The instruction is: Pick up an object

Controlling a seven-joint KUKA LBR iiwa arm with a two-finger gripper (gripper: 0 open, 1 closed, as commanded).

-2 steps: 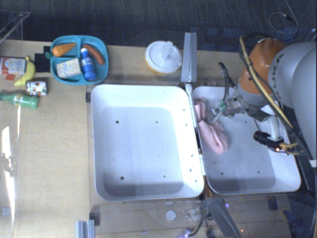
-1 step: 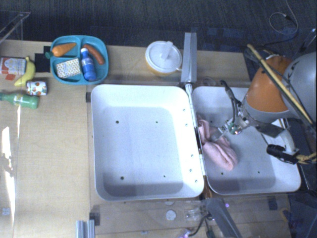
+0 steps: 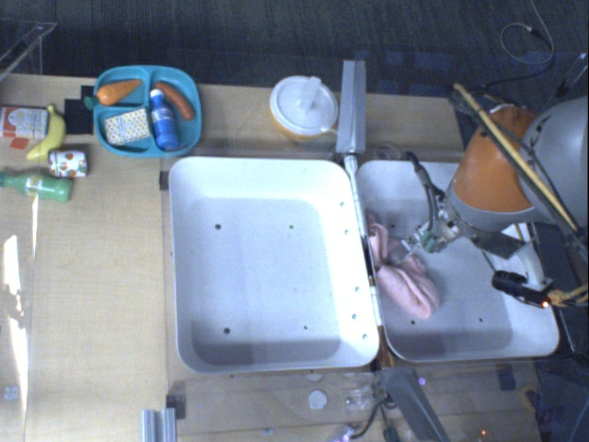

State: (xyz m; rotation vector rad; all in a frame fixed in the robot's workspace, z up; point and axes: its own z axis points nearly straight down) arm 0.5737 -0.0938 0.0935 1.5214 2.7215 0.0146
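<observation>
From the overhead camera, a pale wooden bench (image 3: 92, 293) carries two shallow white bins side by side; dark carpeted floor lies beyond its far edge. The left bin (image 3: 267, 265) shows a bare floor with a few small dark dots. The right bin (image 3: 469, 330) holds a pink cloth (image 3: 405, 279), bunched up against the left wall, next to the divider between the bins. The arm (image 3: 502, 178), grey with an orange band, reaches in from the right, and its gripper (image 3: 425, 238) sits low at the cloth's upper right edge; I cannot tell how the gripper is set. Open floor remains in the right bin's near half. On the bench's far left sit a blue divided tray (image 3: 147, 109) of toy food, a banana (image 3: 48, 134), a small can (image 3: 67, 163) and a green bottle (image 3: 37, 185). A white lidded cup (image 3: 304, 107) stands behind the bins.
</observation>
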